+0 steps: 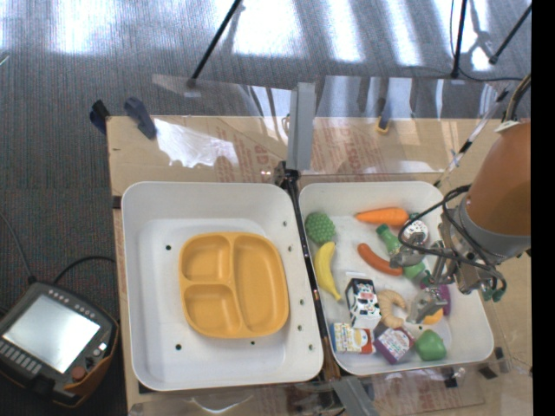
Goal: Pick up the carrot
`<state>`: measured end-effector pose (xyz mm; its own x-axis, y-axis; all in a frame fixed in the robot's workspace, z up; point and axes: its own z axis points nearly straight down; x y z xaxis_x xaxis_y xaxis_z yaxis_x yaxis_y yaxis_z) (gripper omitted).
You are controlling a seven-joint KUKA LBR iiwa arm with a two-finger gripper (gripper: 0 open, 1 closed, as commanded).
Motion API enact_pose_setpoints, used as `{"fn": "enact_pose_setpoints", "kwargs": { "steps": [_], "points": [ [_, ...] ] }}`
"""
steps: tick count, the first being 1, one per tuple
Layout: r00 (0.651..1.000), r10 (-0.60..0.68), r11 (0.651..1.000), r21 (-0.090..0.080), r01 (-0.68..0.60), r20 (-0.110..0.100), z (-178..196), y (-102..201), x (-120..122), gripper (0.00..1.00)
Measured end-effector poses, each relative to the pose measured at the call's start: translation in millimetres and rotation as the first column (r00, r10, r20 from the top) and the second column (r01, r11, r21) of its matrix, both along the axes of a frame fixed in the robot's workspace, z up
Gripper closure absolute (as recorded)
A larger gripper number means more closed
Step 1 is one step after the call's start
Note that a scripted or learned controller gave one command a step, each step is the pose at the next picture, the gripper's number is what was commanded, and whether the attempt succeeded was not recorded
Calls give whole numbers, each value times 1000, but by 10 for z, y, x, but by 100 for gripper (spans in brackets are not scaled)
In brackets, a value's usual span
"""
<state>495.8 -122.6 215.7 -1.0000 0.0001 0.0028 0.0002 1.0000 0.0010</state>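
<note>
Two bins sit side by side; the carrot (382, 217) lies near the far edge of the right bin (481, 354), untouched. Approach is the step in hand: the gripper (427, 302) hangs low over the near clutter (whether its fingers are parted, I cannot tell). It must travel past the green bottle (401, 251) and sausage (379, 259).

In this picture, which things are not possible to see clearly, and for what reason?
- Gripper, camera view: wrist and cables cover its fingertips, so what lies under it in the right bin is hidden.
- Purple item: half hidden behind the gripper, kind unclear.
- Arm: cut off by the right edge.
- Small packets: print too small to read.
- The carrot lies in plain sight.
</note>
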Motion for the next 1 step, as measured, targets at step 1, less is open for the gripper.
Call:
{"fn": "enact_pose_setpoints", "kwargs": {
  "steps": [1],
  "points": [
    [1000,2,1000,3,-2,-7,-1235,-334,-226,0]
  ]
}}
